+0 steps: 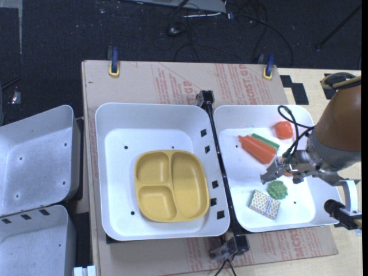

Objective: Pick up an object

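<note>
The right bin (241, 125) holds several small objects. An orange carrot (257, 148) with a green strip (265, 139) behind it lies near the bin's middle. An orange-red round piece (283, 130) sits at the back. A green broccoli-like piece (278, 190) and a white patterned packet (264, 204) lie toward the front. My gripper (277, 174) hangs low over the bin, just above the green piece and in front of the carrot. A yellow divided plate (171, 185) lies in the left bin (115, 154).
The arm's orange band (344, 119) and grey wrist (330, 154) cover the right bin's far right side. A black divider (217, 165) runs between the bins. Grey trays (34, 154) lie left of the bench. Blue-yellow clamps (114, 68) hold the board's back edge.
</note>
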You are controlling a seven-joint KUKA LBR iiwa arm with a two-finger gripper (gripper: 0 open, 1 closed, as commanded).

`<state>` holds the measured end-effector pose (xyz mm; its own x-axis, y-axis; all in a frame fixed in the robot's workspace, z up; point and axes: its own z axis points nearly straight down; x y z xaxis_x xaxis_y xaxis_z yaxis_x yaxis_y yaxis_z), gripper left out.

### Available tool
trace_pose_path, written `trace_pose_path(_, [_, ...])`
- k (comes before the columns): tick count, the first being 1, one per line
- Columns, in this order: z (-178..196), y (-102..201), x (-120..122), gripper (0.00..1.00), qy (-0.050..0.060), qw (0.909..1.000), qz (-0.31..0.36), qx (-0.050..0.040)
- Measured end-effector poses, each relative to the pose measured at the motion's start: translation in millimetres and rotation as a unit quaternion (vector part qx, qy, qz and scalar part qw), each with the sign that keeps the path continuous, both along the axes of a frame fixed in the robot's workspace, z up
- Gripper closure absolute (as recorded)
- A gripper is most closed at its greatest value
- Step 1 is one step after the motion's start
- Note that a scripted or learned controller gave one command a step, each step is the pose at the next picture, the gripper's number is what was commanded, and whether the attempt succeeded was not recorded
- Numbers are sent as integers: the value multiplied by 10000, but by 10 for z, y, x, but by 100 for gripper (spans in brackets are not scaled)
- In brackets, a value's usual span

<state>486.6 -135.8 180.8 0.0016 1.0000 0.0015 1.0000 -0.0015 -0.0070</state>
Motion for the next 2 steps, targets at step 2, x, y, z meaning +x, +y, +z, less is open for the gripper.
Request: trace_pose_path(2, [-864, -48, -18, 0, -74, 10000, -17, -47])
